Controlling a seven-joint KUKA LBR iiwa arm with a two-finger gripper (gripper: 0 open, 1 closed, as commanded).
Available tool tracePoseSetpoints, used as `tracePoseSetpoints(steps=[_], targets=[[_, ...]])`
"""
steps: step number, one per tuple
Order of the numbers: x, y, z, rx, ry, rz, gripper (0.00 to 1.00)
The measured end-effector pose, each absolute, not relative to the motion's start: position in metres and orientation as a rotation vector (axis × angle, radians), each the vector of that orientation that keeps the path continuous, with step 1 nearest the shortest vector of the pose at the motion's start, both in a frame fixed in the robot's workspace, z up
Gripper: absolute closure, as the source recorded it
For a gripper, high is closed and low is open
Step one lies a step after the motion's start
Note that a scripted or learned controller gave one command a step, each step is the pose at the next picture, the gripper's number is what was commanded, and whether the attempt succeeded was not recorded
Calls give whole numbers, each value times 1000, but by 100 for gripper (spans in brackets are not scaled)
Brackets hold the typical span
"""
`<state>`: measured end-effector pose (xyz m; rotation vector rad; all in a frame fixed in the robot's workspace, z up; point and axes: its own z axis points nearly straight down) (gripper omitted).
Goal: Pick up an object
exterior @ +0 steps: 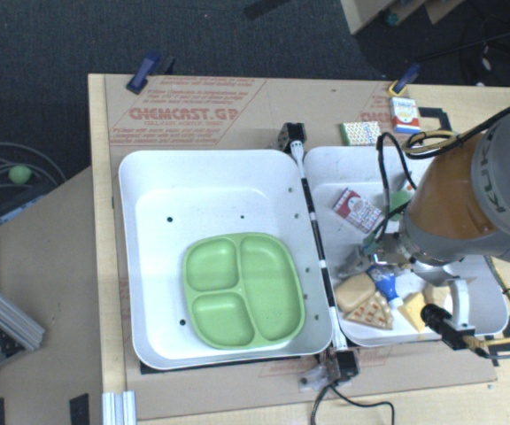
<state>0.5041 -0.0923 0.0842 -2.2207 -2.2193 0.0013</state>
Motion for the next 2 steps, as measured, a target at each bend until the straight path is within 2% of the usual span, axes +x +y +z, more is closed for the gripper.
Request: tracePoseSetpoints(steps=[1, 2], targets=[[505, -93, 94, -2224, -2220, 0, 100], [539, -23, 185, -2220, -2224, -3, 100]])
